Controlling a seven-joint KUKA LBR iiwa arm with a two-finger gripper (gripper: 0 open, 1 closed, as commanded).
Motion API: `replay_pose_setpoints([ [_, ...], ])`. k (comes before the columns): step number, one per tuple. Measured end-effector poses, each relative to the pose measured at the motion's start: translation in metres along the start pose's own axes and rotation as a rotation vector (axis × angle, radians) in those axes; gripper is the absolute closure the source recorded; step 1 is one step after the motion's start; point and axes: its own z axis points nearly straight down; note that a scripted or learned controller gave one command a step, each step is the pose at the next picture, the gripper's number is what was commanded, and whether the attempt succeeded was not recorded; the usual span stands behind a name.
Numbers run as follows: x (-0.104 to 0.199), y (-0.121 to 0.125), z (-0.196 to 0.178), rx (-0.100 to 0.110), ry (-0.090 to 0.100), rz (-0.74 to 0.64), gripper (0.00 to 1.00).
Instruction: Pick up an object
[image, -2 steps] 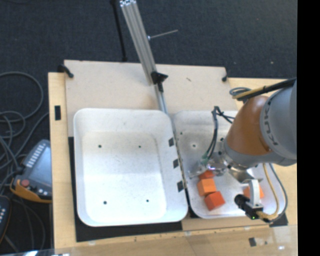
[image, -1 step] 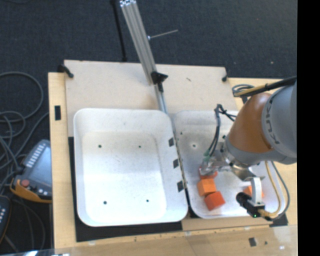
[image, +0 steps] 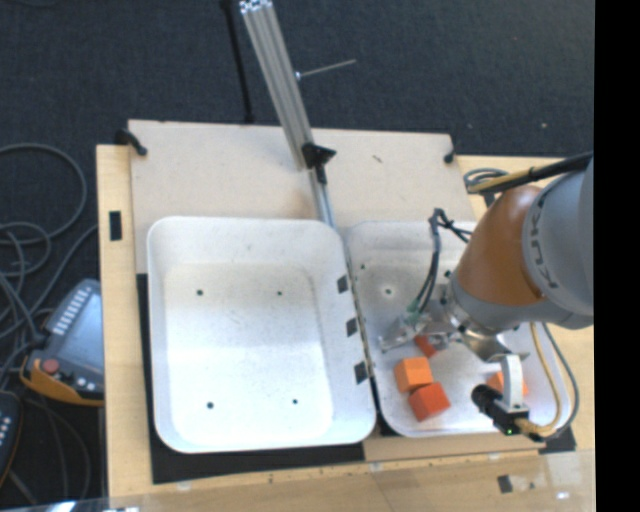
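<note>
The bench (image: 120, 300) carries two shallow white bins side by side, and the left bin (image: 250, 330) lies bare across its whole floor, with the right bin (image: 385, 260) pressed against it along a shared rim that bears a few small dark clips. The arm (image: 545, 255) comes in from the right and bends down over the right bin, its grey body and orange band covering most of that bin's right half; cables loop off its near side. The gripper (image: 428, 335) hangs low under the wrist over the middle of the right bin, and whether its jaws stand apart or together cannot be told from here. Just below it lie two orange blocks (image: 421, 388), touching or nearly so, set in a line that slants from upper left to lower right, the lower one darker and close to the bin's near rim. A smaller orange piece (image: 425, 346) sits right at the gripper, partly hidden. Another orange bit (image: 494, 381) shows by a white fitting near the right rim. Open floor remains in the bin's upper left corner.
</note>
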Motion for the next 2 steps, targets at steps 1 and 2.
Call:
replay_pose_setpoints([
  [1,0.001,-0.003,0.011,0.002,0.002,-0.010,0.00],
  [2,-0.003,-0.016,0.023,0.018,0.004,-0.009,0.00],
])
